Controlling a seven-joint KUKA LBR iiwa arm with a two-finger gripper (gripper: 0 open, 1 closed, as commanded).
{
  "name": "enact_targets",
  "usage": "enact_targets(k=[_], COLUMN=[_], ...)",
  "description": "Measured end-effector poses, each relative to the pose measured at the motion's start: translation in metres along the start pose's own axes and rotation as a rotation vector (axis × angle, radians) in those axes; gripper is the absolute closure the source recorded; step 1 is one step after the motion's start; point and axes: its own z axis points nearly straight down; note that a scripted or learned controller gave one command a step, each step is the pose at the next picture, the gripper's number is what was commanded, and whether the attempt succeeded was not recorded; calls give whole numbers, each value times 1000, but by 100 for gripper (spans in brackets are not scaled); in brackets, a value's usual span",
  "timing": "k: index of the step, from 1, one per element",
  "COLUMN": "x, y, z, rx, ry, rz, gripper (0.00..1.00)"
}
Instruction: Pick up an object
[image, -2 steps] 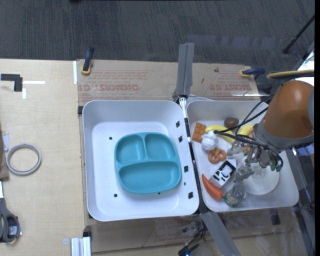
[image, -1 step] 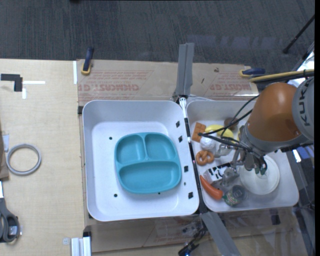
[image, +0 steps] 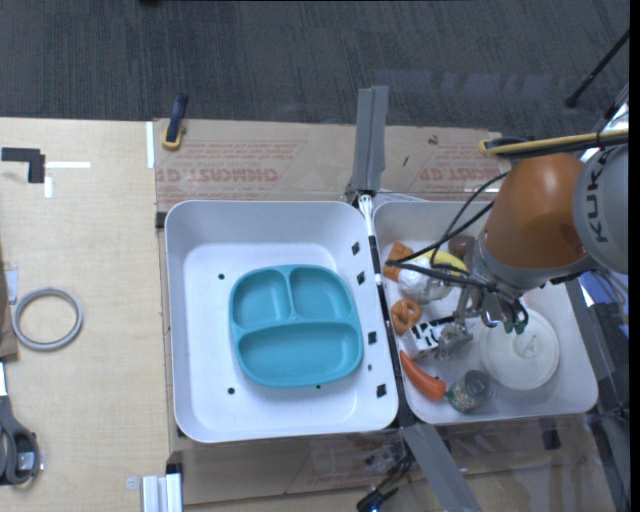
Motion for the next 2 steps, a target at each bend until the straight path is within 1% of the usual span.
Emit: enact_targets(k=[1,2], x=[23,-85], y=[-83,-88], z=[0,0], rx=[-1,-1], ry=[0,-1], rz=[-36,126], gripper=[0,0])
